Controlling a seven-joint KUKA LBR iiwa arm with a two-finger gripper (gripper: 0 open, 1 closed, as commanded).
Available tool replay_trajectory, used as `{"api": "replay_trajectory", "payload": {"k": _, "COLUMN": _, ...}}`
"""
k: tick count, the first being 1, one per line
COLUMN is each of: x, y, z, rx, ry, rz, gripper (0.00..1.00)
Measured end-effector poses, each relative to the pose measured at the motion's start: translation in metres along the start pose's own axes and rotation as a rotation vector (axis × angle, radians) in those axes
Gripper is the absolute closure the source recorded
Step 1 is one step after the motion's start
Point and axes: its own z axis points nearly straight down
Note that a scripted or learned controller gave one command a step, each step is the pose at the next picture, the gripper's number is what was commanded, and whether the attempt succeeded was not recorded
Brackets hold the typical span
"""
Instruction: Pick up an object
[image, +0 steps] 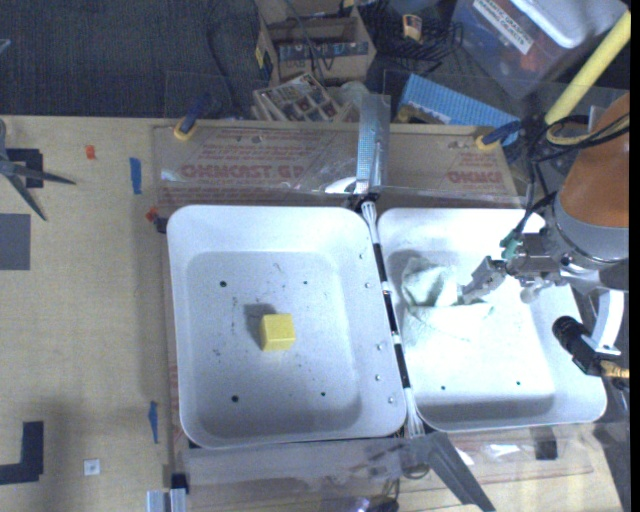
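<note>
A small yellow block (278, 331) lies near the middle of the left bin (200, 240). In the right bin (575, 405) a crumpled white and pale green cloth (432, 292) sits against the left side. My gripper (472, 291) reaches in from the right and its tip is low at the cloth's right edge, touching or nearly touching it. The cloth rests on the bin floor.
The arm's grey body with its orange band (600, 190) hangs over the right bin's right side. A metal divider (372, 150) and clear plastic sheets stand behind the bins. Clutter and cables lie beyond the bench's far edge.
</note>
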Motion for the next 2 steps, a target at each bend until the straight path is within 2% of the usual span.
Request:
{"api": "replay_trajectory", "payload": {"k": 1, "x": 0.0, "y": 0.0, "z": 0.0, "rx": 0.0, "ry": 0.0, "rz": 0.0, "gripper": 0.0}}
{"api": "replay_trajectory", "payload": {"k": 2, "x": 0.052, "y": -0.019, "z": -0.019, "rx": 0.001, "ry": 0.0, "rz": 0.039, "gripper": 0.0}}
